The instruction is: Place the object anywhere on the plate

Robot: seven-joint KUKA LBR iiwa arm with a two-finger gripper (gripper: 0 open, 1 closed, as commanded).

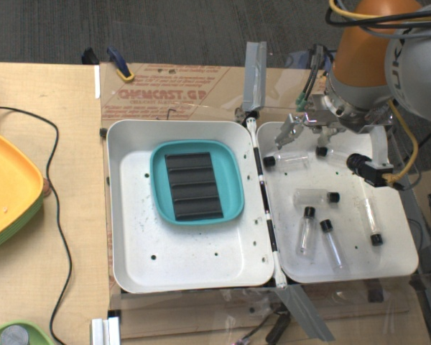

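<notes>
The arm (377, 20), grey with an orange band, is seen reaching in over the far end of the right bin (395, 264), and its jaws are held low above that bin's far edge. Whether the jaws are parted or closed cannot be told, as the metal parts there are small and cluttered; nothing can be made out between them.

Several clear vials with black caps are scattered in the right bin, all on the near side of the jaws. One capped vial (281, 161) lies just below the jaws, close to the divide between the bins, and a lone black cap (321, 150) is seen right beside them. A short vial (317, 197) lies further toward the viewer, and beyond it two long vials (305, 230) (331, 244) lie side by side, near each other. Another vial (371, 223) lies at the bin's outer side.

The teal plate (160, 165) is placed in the left bin (129, 250), well apart from the jaws, across the divide. A dark ribbed block (194, 185) rests on it. Both bins are borne by the desk (65, 279).
</notes>
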